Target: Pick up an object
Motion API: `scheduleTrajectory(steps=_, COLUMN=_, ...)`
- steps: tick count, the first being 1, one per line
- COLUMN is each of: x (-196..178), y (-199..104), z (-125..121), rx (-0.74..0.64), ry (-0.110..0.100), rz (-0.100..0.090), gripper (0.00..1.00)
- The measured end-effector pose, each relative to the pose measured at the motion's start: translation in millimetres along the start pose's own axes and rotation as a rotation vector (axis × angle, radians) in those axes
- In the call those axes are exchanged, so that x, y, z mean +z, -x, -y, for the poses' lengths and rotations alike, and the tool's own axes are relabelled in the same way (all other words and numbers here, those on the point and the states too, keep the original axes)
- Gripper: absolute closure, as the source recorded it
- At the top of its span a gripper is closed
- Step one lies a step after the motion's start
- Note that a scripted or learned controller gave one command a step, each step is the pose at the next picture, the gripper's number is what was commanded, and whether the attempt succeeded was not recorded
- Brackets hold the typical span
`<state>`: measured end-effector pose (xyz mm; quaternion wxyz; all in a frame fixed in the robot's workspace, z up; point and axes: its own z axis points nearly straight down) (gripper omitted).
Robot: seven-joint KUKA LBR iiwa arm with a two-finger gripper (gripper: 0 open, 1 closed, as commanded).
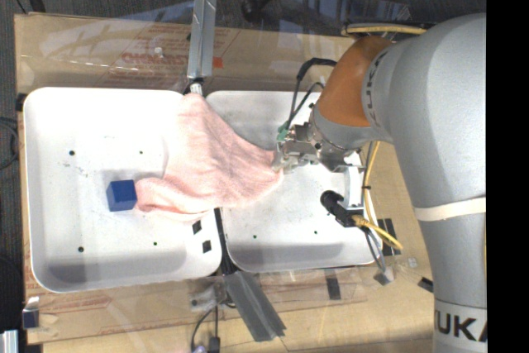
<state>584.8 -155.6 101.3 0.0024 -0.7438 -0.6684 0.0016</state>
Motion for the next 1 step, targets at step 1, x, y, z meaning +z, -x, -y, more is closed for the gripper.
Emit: scheduleTrajectory(steps=1, x=-109.6, y=-29.5, z=-12.6, rx=-0.611, ry=0.006, rz=0.004, gripper=1.0)
